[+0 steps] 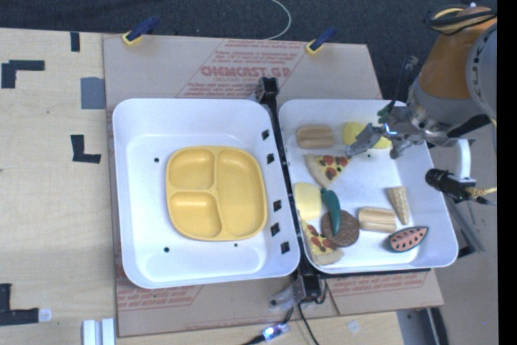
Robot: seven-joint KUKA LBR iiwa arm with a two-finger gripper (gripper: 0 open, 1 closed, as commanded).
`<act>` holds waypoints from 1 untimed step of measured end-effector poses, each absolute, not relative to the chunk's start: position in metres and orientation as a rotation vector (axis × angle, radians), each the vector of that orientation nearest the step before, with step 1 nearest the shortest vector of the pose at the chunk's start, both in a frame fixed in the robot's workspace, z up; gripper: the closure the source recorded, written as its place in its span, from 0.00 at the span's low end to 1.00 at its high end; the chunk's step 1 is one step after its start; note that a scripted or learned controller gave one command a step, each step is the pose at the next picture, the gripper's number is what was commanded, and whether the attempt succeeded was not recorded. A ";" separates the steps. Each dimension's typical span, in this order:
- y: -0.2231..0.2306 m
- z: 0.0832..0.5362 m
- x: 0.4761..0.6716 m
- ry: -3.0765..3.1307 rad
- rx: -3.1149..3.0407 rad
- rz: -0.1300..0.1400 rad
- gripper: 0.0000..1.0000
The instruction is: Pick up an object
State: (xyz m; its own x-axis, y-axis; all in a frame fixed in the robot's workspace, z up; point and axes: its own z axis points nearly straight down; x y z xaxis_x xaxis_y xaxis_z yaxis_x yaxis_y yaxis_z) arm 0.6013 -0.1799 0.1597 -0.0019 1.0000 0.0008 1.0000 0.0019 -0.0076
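My gripper (378,145) hangs over the upper part of the right bin (440,250), its two fingers apart with nothing between them. Its left finger (360,142) points at a yellow toy piece (352,130) and reaches just past it. Left of that lies a tan bun (314,136), with a pizza slice (327,166) below it. Lower in the bin are a yellow wedge (307,198), a green pepper (330,208), a brown patty (345,230), a second pizza slice (317,243), a bread roll (377,219), a cone (397,204) and a watermelon slice (406,238).
The left bin (137,254) holds a yellow divided plate (216,192). A black clip strip (276,166) runs between the bins. The arm (452,69) comes in over the right bin's upper right corner. Cardboard (234,69) lies under both bins.
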 end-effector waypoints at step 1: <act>-0.182 0.116 0.605 -2.223 -2.217 0.005 0.00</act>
